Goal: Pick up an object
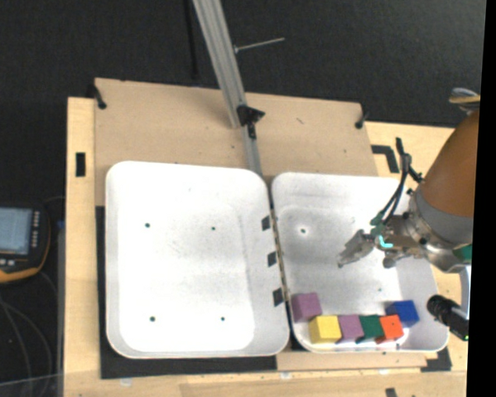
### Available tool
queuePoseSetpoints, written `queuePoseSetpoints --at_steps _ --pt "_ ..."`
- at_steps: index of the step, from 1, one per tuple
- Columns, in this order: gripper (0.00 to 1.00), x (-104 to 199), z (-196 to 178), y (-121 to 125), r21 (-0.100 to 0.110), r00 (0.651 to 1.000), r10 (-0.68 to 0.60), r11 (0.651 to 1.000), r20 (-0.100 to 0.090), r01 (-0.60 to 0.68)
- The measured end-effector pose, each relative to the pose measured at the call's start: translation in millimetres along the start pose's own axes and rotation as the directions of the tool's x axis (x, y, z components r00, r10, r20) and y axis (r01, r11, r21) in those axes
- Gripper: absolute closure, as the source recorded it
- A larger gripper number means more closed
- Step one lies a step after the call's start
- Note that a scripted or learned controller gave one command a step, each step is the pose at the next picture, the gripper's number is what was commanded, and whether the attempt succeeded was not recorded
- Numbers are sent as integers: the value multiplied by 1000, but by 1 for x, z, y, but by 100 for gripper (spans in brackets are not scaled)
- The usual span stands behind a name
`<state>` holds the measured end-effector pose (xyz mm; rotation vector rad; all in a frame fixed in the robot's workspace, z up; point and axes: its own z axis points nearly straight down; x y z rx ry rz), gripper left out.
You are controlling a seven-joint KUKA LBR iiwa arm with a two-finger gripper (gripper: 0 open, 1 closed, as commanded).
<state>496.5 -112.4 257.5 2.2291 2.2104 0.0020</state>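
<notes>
Down in the lower right of the frame, small blocks are sitting bunched along the near edge of the right bin [331,198]: a purple block [307,304], a yellow block [326,328] just below it, then a second purple block [351,326], a green block [369,326], an orange block [390,327] and a blue block [404,311] behind that. They are looking like light, stiff little cubes with flat faces, probably not fragile and not very slippery, so squeezing two opposite faces should be enough. The row is packed tight, touching side to side, which is leaving little room for fingers between them; the first purple one, standing a bit apart at the upper left of the cluster, seems the easiest to take by its free sides.

The pincer [363,246] is hanging above the bare middle of that bin, up from the blocks and apart from them, carrying nothing; whether it is released or clenched I cannot tell. The left bin [187,257] is lying beside it on the desk [319,114].
</notes>
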Motion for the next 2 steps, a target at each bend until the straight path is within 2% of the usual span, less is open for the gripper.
queuePoseSetpoints --at_steps 1,2 --pt "0 28 -31 -11 -3 1000 -14 1000 0 14" --pt "100 26 -40 -11 -3 1000 -14 1000 0 14"
